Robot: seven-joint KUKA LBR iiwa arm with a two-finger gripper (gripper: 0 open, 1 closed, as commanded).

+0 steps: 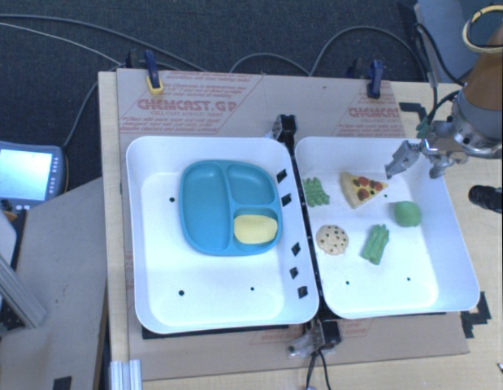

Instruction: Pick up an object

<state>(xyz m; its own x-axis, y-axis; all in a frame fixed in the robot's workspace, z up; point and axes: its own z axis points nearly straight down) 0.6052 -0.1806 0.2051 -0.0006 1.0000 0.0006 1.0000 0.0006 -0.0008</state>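
In the right bin [446, 291] lie a pizza slice [362, 188], a green ball [407, 213], a cookie [332, 239], a green ridged vegetable piece [375, 244] and a small green leafy piece [316, 192]. My gripper [419, 161] hangs above the bin's far right part, just right of the pizza slice and above the green ball. Its two fingers are spread apart with nothing between them. In the left bin [153, 283] a blue divided plate [230, 208] bears a yellow object [256, 228] in its near right compartment.
A black divider with clips [293, 218] runs between the two bins. Two clamps [153, 75] hold the cardboard sheet at the bench's far edge. A tablet-like screen [23, 173] stands off the bench at the left.
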